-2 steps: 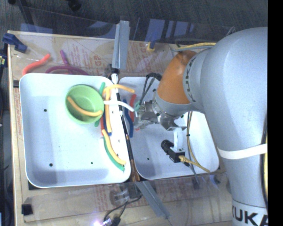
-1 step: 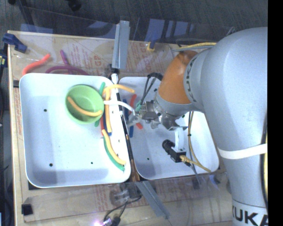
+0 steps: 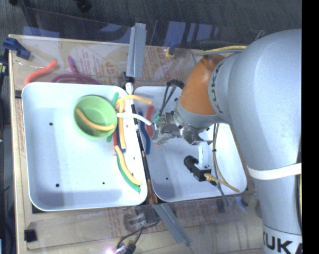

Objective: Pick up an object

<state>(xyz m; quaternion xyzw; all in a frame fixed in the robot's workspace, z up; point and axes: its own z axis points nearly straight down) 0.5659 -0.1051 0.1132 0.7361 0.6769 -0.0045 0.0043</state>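
Looking down on the bench, you see the grey arm entering from the right of the frame, its orange band above the wrist, bent over the right bin. The gripper sits at the left side of that bin, just beside the wall shared with the left bin, near the centre of the frame. Whether it is spread or pressed together cannot be read from this slant, and nothing is visibly pinched. Note the candidate objects: a green bowl lies in the upper middle of the left bin, well to the left of the gripper and across the dividing wall, with a yellow strip curving inside it. A tangle of coloured flexible strips, yellow, green, red and white, runs down the right edge of the left bin, near the gripper but on the other side of the wall; a white strand from that tangle reaches toward the gripper, contact uncertain. Blue and red pieces lie in the right bin just left of the gripper. A black cable fitting hangs below the wrist over the right bin floor.
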